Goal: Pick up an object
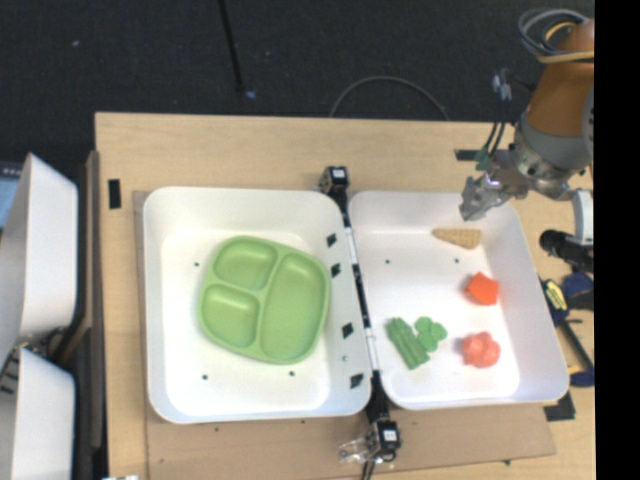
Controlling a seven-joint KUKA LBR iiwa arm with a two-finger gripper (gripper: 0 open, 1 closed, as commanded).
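The arm reaches in from the right, its orange band (560, 93) above the grey wrist, and the end effector (478, 200) hangs over the far edge of the right bin (520, 383). Whether it is open or closed cannot be told from this slant, and nothing shows in its grasp. Just near of it, slightly to the left, a tan wedge-shaped piece (457, 236) lies on the bin floor, the closest thing to the tip but apart from it. Farther toward the near side sit an orange piece (482, 288) and, nearer still, a red lumpy piece (481, 350), both along the bin's right half. To their left, close to the divider, lies a green toy vegetable (415, 339). The left bin (175, 383) carries a green divided plate (265, 298) with three compartments, well apart from the arm. Both bins rest on the bench (220, 148).
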